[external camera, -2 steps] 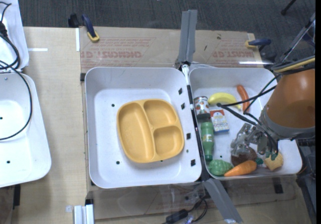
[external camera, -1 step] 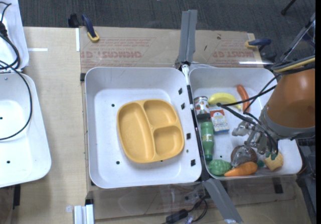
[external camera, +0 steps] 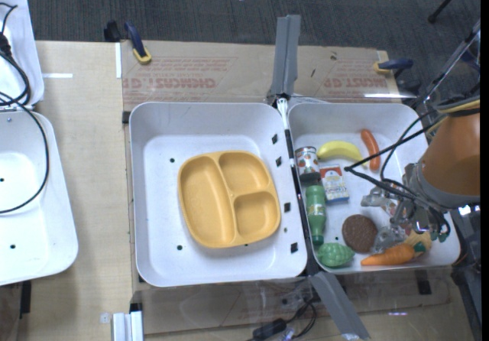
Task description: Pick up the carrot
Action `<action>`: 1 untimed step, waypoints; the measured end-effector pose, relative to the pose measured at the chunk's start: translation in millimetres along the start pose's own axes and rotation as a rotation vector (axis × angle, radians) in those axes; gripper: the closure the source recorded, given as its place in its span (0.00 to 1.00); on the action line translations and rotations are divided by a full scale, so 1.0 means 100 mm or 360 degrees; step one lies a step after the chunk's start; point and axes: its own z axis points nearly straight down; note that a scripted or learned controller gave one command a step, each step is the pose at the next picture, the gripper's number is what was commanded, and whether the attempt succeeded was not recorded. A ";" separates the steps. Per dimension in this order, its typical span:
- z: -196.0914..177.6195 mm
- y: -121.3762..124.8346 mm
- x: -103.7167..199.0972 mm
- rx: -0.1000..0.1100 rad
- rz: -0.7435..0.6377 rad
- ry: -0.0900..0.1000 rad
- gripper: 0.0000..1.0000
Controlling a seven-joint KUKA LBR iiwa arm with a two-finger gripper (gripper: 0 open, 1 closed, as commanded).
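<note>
1. Two bins sit side by side on the counter (external camera: 84,87): left bin (external camera: 149,179), right bin (external camera: 359,112).
2. In the left bin, a divided plate (external camera: 228,198) lies about mid-floor.
3. Right bin, along its left wall from back to front: can (external camera: 306,157), bottle (external camera: 315,213), broccoli (external camera: 335,254).
4. Behind, a banana (external camera: 339,151), with a sausage (external camera: 370,149) to its right.
5. A small box (external camera: 333,183) lies in front of the banana, right of the bottle.
6. A cookie (external camera: 358,232) lies in front of the box.
7. The carrot (external camera: 390,256) lies at the front wall, right of the broccoli.
8. The gripper (external camera: 399,231) hangs just behind the carrot, right of the cookie.
</note>
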 end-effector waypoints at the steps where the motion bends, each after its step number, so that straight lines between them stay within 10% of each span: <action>1: -0.34 -0.50 0.02 -0.0006 -0.0332 0.0027 0.00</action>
